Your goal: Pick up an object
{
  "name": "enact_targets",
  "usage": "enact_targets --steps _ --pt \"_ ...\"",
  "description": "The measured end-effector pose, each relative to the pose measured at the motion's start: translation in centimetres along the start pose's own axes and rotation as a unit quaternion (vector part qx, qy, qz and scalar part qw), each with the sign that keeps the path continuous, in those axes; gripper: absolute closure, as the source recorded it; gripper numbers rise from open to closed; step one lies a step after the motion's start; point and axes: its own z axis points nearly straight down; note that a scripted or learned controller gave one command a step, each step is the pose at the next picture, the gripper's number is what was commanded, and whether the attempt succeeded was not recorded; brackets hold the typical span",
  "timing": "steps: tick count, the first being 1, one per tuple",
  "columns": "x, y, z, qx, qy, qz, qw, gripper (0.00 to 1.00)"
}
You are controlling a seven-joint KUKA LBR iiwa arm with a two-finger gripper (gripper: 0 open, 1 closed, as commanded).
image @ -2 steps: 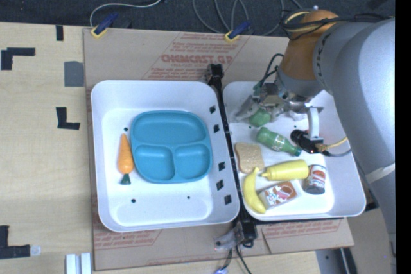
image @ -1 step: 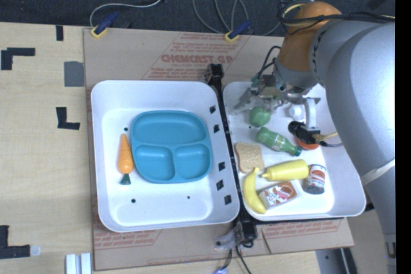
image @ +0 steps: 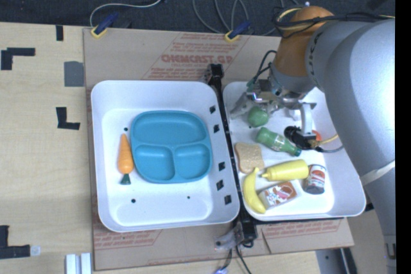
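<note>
While jaws (image: 258, 113) hover over green ball (image: 258, 117), right bin's (image: 350, 192) back edge.

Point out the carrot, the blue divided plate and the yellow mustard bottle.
carrot (image: 124, 154): camera view, middle of its orange body.
blue divided plate (image: 168, 126): camera view, floor of its large upper compartment.
yellow mustard bottle (image: 287, 170): camera view, middle of its body.

Overhead slant — both bins (image: 103, 138)

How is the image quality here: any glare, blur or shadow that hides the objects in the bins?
Camera view: even, soft lighting; the blue divided plastic tray and orange toy carrot are sharp; the near grey robot arm looks soft and bright, covering part of the right white bin; the gripper casts slight shadow.
</note>
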Motion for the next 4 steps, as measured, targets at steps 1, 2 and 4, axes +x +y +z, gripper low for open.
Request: enact_targets --steps 1,2,4 --pt "0.1 -1.3 0.0 0.0 0.0 0.0 1.0 0.0" --pt "-1.1 -0.5 0.0 -0.001 0.001 0.0 1.0 0.0" --pt "-0.9 -0.4 0.0 0.0 0.0 0.0 1.0 0.0"
